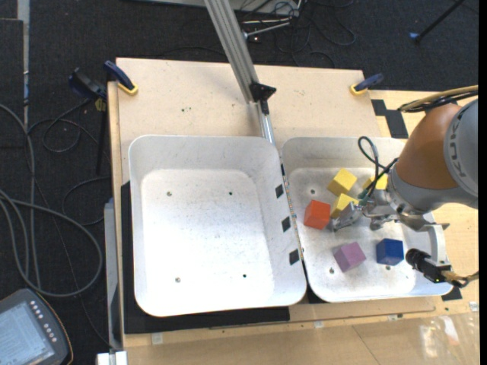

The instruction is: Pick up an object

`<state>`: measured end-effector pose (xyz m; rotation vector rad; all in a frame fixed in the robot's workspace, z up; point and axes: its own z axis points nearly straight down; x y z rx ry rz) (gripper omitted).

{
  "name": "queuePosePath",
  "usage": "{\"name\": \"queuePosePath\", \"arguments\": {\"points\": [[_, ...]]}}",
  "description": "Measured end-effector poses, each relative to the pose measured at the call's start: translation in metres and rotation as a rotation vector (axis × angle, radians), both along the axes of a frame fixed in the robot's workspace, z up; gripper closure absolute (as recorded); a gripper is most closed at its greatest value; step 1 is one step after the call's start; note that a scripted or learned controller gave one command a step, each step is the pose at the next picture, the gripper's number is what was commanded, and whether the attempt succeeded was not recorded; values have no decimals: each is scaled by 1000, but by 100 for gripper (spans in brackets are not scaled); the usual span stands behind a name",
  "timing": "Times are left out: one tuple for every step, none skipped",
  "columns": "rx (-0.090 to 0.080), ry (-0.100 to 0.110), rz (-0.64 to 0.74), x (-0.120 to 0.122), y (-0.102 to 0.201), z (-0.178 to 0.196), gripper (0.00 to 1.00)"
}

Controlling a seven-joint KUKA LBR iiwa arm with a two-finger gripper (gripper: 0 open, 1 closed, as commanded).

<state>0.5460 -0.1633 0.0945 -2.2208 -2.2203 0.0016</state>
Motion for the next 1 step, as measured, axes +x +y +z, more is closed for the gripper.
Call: {"name": "queuePosePath", "arguments": {"points": [[-1,-3,0,1,0,11,100]]}}
